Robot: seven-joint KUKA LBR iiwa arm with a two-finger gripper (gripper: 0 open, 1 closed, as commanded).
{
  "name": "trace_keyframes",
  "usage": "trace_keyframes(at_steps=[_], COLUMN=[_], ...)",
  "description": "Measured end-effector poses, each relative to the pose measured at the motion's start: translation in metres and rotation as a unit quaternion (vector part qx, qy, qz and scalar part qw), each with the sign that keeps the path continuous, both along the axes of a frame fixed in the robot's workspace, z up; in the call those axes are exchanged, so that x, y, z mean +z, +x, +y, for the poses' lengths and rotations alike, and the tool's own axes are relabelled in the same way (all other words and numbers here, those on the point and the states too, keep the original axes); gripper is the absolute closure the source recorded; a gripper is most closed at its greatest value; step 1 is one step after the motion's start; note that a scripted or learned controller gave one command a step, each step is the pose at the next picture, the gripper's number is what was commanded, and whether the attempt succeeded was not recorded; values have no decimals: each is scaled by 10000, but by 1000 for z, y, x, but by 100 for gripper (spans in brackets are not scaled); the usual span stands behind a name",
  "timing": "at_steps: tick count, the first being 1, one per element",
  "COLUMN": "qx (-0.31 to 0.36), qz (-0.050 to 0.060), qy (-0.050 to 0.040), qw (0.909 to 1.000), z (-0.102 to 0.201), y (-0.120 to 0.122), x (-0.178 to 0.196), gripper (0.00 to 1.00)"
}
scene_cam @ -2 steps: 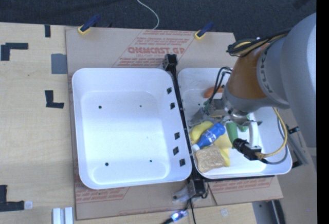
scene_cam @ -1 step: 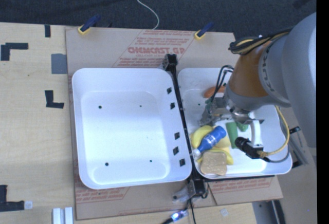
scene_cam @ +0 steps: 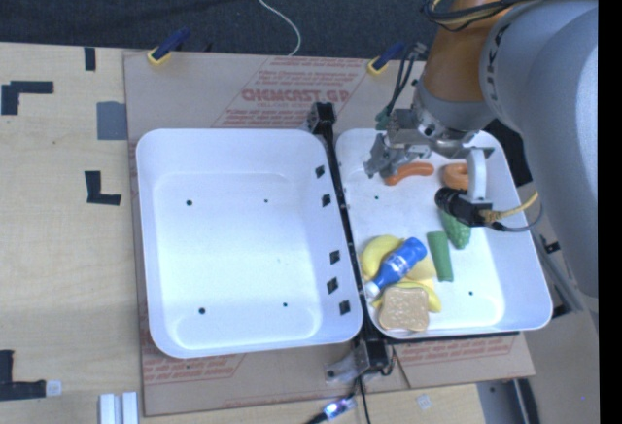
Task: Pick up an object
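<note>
We see a robotics lab. A grey arm works over two white bins on clamped cardboard, with black tape marks along the bench's left edge.

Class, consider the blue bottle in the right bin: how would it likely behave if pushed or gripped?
The blue bottle looks round-bodied, so it may roll. It lies propped across the banana and bread slice, so a push would probably shift it. Its smooth surface might slip.

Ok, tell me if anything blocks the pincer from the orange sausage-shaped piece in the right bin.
Nothing visible does. The pincer hangs right beside the orange piece, at its left end, over bare floor of the right bin. The other items lie farther off toward the front.
</note>
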State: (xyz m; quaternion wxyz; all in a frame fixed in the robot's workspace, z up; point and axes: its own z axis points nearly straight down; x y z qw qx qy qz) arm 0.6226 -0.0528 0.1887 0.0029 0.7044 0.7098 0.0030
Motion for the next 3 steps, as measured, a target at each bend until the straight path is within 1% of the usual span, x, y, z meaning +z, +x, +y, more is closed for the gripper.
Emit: trace_keyframes(at_steps=[1, 2, 3], qx=[32, -8, -19], qz=[-21, -28, 14], qy=[14, 3, -8], qw=[10000, 10000, 10000], z=[110, 133, 141], y=[11, 41, 47], x=[137, 276, 349], gripper=[100, 100, 100])
